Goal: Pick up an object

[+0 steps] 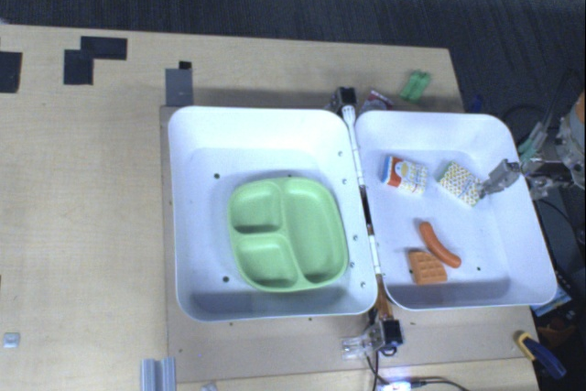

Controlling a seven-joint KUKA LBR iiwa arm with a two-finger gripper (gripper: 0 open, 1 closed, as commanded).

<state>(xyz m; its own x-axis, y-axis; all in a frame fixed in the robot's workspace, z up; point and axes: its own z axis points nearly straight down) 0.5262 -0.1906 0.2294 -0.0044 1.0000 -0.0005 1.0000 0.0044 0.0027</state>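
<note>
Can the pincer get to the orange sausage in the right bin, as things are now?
Probably yes. The sausage lies apart from the waffle on the bin floor, with nothing over it. The pincer sits at the bin's right side, beside the patterned block.

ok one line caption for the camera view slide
Gripper at the right white bin near a patterned packet; green divided plate in the left bin.

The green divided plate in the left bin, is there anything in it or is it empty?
Empty. The green divided plate lies flat in the left bin, and all three of its compartments show bare green.
</note>
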